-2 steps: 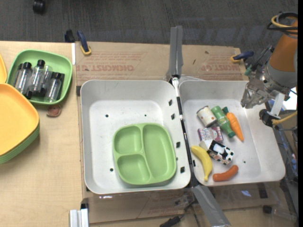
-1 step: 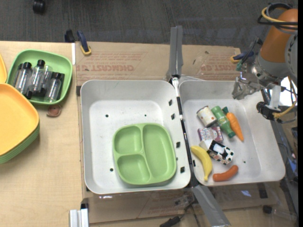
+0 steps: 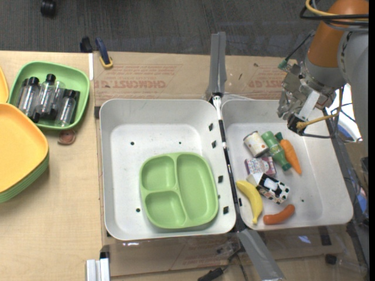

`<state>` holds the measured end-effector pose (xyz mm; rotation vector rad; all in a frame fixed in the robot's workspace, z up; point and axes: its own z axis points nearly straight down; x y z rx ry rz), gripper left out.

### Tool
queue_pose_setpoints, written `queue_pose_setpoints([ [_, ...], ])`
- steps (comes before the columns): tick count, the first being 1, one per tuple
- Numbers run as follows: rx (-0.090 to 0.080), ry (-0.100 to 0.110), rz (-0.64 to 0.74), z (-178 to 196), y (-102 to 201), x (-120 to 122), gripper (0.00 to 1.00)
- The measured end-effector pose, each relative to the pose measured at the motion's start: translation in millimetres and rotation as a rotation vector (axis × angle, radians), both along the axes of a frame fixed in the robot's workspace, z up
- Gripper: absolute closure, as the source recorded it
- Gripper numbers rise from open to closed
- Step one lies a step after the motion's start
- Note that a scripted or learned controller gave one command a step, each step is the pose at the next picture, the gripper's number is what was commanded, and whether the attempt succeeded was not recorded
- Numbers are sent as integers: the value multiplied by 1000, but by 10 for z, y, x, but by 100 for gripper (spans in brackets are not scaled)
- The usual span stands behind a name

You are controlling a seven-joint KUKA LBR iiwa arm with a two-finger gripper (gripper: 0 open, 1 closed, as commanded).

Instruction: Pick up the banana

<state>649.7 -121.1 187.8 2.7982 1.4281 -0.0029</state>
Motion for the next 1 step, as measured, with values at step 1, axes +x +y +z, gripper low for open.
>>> queue_pose_setpoints([
  [1, 0, 1, 279, 25, 404, 87, 100],
])
